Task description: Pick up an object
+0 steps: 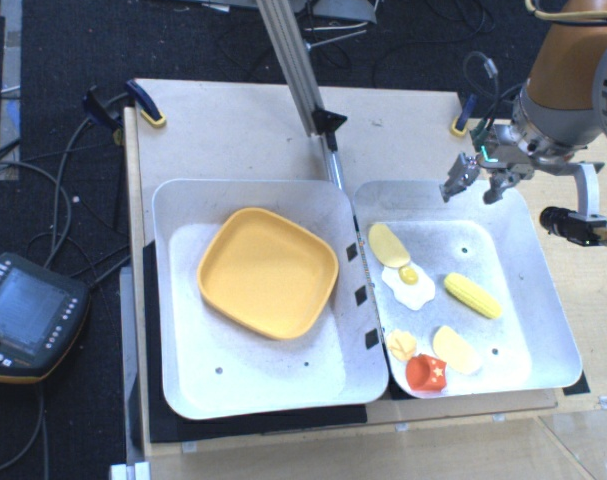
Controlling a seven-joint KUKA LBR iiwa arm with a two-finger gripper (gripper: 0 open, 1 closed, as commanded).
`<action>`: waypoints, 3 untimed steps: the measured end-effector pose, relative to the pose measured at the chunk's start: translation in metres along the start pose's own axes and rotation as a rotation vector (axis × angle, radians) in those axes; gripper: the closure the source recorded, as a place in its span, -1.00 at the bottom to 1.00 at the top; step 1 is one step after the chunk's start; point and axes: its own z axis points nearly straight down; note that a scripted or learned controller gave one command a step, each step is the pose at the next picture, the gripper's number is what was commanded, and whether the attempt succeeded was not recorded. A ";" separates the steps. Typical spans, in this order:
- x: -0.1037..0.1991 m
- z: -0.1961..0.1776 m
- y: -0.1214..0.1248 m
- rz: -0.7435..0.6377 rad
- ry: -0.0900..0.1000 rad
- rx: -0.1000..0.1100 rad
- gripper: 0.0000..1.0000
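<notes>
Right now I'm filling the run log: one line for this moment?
gripper: open, above right bin's far edge | holding: nothing | toy corn cob: in bin | phase: pre-grasp

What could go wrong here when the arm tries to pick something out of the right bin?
The fried egg touches the pale yellow oval piece, so a grab there may catch both or nudge one away. The red piece and small yellow piece sit against the bin's near-left rim, leaving the fingers little room.
</notes>
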 end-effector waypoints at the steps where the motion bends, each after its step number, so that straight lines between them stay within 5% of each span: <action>1: 0.000 0.000 0.000 0.000 0.000 0.000 -1.00; 3: 0.005 0.107 -0.006 0.000 0.001 0.004 -1.00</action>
